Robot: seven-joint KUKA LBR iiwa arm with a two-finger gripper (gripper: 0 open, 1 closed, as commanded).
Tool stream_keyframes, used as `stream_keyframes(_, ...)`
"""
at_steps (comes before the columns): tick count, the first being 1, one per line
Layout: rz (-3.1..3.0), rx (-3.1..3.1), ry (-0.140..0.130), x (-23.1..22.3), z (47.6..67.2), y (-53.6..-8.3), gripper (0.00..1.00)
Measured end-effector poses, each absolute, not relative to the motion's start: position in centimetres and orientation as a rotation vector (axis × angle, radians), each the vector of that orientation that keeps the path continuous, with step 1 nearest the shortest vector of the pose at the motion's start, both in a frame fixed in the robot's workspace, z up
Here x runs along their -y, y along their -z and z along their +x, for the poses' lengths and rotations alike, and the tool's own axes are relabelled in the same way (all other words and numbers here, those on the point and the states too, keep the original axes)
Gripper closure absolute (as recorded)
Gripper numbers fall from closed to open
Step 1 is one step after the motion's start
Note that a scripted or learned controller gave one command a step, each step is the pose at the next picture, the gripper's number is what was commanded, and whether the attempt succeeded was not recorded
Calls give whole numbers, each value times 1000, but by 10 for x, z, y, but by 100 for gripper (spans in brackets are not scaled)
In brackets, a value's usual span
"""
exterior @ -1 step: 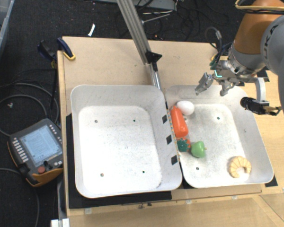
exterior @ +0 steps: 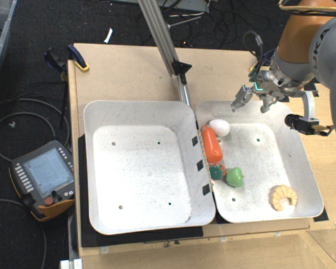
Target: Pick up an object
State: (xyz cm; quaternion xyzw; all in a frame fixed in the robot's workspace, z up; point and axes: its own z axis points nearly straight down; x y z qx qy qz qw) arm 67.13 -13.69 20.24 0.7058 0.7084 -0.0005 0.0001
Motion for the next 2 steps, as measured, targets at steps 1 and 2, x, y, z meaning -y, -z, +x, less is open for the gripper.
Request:
stream_keyframes(1, 2224, -2225, 6, 139, 671, -138, 0)
stream_keyframes(2, 2221, -2226, 5, 138, 670, -92, 0)
